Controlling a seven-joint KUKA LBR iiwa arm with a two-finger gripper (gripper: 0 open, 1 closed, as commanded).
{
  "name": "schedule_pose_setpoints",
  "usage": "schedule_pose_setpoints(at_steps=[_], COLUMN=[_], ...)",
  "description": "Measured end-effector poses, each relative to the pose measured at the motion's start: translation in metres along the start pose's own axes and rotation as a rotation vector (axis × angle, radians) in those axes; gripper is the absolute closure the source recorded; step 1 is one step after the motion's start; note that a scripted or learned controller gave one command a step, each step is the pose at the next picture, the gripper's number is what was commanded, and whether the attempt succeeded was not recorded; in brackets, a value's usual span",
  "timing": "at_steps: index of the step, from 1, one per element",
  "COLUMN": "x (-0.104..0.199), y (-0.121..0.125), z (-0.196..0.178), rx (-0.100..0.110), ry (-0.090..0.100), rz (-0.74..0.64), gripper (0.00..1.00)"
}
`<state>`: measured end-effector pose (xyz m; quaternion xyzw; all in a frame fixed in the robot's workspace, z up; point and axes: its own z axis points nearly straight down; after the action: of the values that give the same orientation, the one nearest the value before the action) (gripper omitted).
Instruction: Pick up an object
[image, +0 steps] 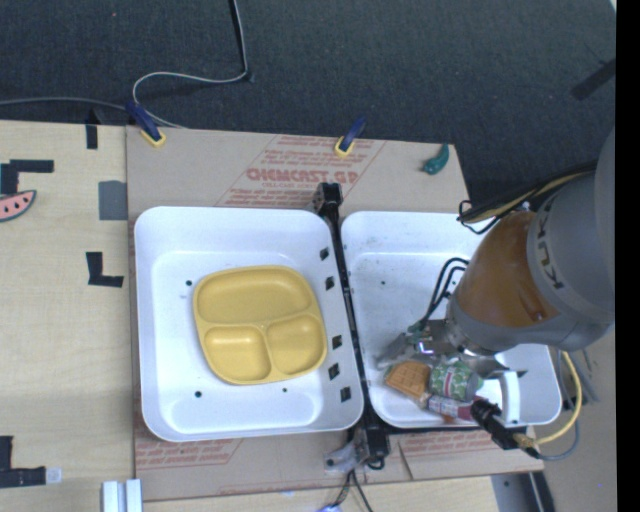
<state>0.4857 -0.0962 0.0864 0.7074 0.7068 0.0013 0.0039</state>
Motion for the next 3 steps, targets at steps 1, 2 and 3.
schedule_pose_setpoints(at_steps=[1, 2, 3], x=[-0.0005, 0.0001, 0.0001], y=[0.0004, 0.0006, 0.0004], z=[-0.0096, -0.0188, -0.0187], rx=[0.000, 0.001, 0.001], ry=[-0.001, 0.000, 0.000], rz=[0.001, 0.000, 0.000], gripper=[1.00, 1.00, 0.00])
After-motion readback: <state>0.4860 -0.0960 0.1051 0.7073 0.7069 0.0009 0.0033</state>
